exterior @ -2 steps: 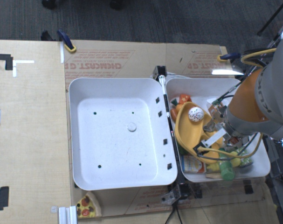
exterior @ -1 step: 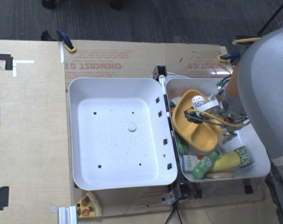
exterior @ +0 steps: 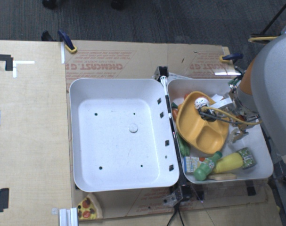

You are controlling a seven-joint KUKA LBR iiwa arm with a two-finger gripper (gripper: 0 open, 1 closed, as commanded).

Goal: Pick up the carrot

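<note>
The claw [exterior: 237, 127] is hanging over the right part of the right bin [exterior: 261, 171], just beside the yellow bowl [exterior: 199, 128], and you cannot tell if it is apart or together. An orange piece, probably the carrot [exterior: 175, 113], is peeking out between this bowl and the bin's left wall.

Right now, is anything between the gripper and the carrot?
Yes. The yellow bowl lies between the gripper and an orange sliver, probably the carrot, against the left wall of the right bin. The bowl covers most of it.
</note>
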